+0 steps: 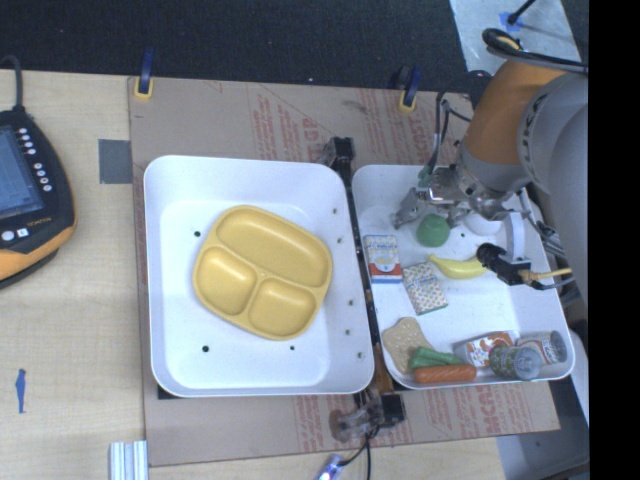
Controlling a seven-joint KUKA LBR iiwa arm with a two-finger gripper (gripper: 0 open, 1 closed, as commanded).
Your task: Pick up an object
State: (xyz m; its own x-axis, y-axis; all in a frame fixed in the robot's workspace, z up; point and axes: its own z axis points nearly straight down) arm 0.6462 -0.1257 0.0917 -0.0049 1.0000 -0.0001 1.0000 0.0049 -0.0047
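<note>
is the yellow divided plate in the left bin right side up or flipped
Right side up: the yellow divided plate shows its three sunken compartments facing the camera.

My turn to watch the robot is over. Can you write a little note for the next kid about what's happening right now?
Gripper: low in the right bin, right above the green ball. I can't tell if it has grabbed it.
Same bin: banana, small carton, patterned packet, carrot, can.
Left bin: yellow divided tray.
Done: nothing visibly lifted.
Left: pick something up.
</note>
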